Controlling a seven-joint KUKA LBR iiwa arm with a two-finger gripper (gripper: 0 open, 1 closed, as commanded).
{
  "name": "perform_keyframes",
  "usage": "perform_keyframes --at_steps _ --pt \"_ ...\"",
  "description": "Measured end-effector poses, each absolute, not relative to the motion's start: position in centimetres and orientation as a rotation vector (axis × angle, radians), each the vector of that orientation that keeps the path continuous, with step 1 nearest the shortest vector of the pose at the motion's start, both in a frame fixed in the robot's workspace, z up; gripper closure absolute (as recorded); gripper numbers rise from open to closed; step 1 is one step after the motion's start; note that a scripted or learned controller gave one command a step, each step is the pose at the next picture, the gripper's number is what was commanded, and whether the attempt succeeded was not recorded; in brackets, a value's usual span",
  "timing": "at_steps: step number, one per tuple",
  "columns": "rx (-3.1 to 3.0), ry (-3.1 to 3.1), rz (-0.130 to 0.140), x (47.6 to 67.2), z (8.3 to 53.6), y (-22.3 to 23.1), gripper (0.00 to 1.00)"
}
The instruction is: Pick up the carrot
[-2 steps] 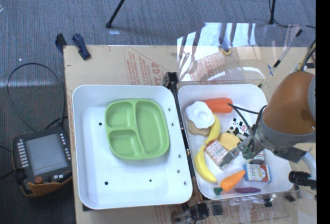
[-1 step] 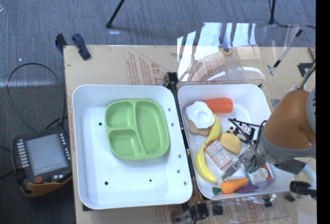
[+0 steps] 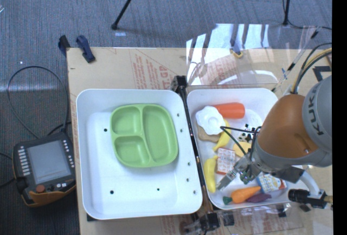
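**Ana:** While the arm reaches in from the right, where is its gripper exactly?

**Ben:** It hangs low over the right bin, in the front half of it. The fingers are spread a little, and between them nothing is pinched. One thin metal finger points down and to the left, toward a yellow piece, maybe a banana, at the left wall of this bin.

**Ana:** And the carrot?

**Ben:** The carrot lies on the floor of the right bin, near the front wall, just below and a bit to the right of the gripper. It is orange with a small green end, and this green end points to the left. The gripper is close to it but apart from it. Beside the carrot, on its right, something purple is touching it; it is too much hidden to name.

**Ana:** What else is in that bin?

**Ben:** At the back lies a long orange-red piece like a sausage. Just beside it, on the left, is a white fried egg, which lies partly on a tan slice, perhaps toast. Near the gripper there is also a small carton with red print. A part of the bin is covered by the orange band of the arm.

**Ana:** And the left bin?

**Ben:** The left bin holds a green plate with three compartments. It lies flat, toward the back of the bin.
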State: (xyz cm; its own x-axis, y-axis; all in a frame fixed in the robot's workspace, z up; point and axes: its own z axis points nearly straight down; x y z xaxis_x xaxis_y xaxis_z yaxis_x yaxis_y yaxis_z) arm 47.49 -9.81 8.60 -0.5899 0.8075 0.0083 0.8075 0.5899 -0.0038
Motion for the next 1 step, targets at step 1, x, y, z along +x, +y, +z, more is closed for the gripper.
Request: perform_keyframes --at_steps 1 --pt "-1.738 -2.615 -0.001 52.62 18.8 -4.49 0.0"
